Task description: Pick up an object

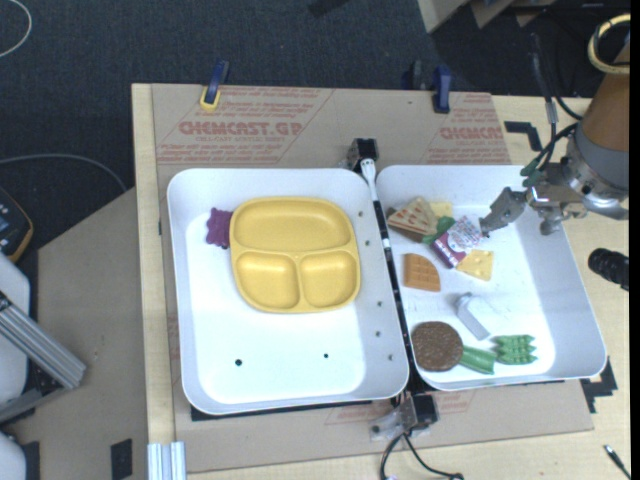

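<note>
grey metal pincer hangs over the right bin, up around two o'clock of that bin's floor, with the arm coming in from three o'clock and the orange band sitting above the wrist. its tip is down close to a small crinkly wrapped packet, white with red and purple print, but whether the pincer is spread or closed i cannot tell from this angle, and i can't see anything clamped in it.

around that packet it's a busy little pile. a sandwich wedge lies at its nine o'clock, touching a green bit beneath. a yellow cheese wedge sits just beside the packet at five o'clock. an orange-brown slice rests at seven o'clock of the packet, near the bin's left wall.

lower down, a small grey-white block lies alone near the middle of the bin. a dark brown round patty sits toward six o'clock of the bin, and green bean pods stretch out from its three o'clock side, touching it.

over in the left bin, a yellow divided plate lies flat in the upper half, three compartments showing. a purple piece peeks out at its nine o'clock edge, touching the plate.

both bins sit side by side on the counter.
</note>
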{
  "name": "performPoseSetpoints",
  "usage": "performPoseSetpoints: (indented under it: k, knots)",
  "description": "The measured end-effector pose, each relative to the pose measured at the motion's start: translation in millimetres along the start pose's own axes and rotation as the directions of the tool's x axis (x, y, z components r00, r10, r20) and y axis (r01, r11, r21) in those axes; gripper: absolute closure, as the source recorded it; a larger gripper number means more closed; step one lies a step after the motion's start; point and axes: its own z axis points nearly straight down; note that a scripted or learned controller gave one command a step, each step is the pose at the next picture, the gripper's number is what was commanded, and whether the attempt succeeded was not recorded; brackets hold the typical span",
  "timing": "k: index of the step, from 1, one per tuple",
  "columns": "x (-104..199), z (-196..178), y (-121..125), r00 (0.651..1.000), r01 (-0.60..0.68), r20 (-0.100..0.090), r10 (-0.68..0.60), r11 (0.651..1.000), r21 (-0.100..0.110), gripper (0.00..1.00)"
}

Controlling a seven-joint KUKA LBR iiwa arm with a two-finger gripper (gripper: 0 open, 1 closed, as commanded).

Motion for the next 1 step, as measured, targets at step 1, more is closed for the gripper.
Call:
performPoseSetpoints:
  k: [1]
  knots:
    - [0.1, -5.9, 2.3, 1.000, 0.002, 0.002, -0.002, 1.000, -0.012, 0.00]
